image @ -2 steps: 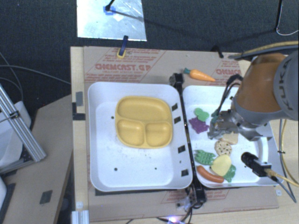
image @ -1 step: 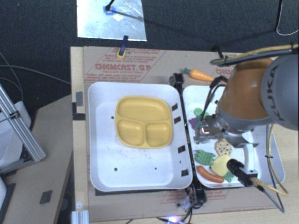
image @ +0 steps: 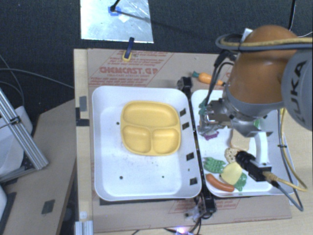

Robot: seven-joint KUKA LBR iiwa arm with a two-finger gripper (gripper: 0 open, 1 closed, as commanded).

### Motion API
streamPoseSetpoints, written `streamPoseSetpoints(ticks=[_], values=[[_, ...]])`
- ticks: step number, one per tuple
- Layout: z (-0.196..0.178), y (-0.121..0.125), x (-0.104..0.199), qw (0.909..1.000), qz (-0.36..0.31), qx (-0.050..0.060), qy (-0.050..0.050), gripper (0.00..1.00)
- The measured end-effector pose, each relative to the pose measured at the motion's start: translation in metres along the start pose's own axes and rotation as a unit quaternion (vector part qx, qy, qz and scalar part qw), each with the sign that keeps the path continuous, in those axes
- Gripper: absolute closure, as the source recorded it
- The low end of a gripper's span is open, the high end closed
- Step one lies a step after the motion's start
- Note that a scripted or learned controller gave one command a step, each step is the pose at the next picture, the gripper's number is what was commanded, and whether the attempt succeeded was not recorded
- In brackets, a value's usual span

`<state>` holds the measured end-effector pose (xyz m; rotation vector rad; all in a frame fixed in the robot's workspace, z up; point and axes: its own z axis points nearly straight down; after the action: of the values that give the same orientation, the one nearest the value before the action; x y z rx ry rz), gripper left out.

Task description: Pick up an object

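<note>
My gripper (image: 209, 123) hangs low over the left part of the right bin (image: 279, 187), under the big orange and grey wrist. A small purple object (image: 212, 135) lies just below its tip; I cannot tell whether they touch. Toward the bin's front lie a green leafy piece (image: 212, 164), a red sausage (image: 219, 183), a yellow-green wedge (image: 233, 173) and a tan cookie (image: 229, 154). A white curved piece (image: 261, 147) lies to the right. An orange carrot (image: 205, 77) sits at the bin's far edge.
The left bin (image: 107, 175) holds a yellow divided plate (image: 149, 127). A black divider with clips (image: 191, 131) runs between the bins. The arm covers much of the right bin's back half. A silver sheet (image: 116, 13) lies beyond the bench.
</note>
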<state>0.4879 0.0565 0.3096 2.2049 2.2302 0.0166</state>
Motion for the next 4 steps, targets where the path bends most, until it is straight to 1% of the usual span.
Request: streamPoseSetpoints(ticks=[1,2,3,4], values=[[-0.066,0.001,0.019,1.0000,0.002,0.001,-0.001,1.00],[-0.136,0.001,-0.003,1.0000,0.003,0.001,-0.001,1.00],[-0.141,0.000,-0.015,1.0000,0.006,0.004,-0.002,1.00],[-0.125,-0.001,-0.065,1.0000,0.007,0.004,-0.002,1.00]])
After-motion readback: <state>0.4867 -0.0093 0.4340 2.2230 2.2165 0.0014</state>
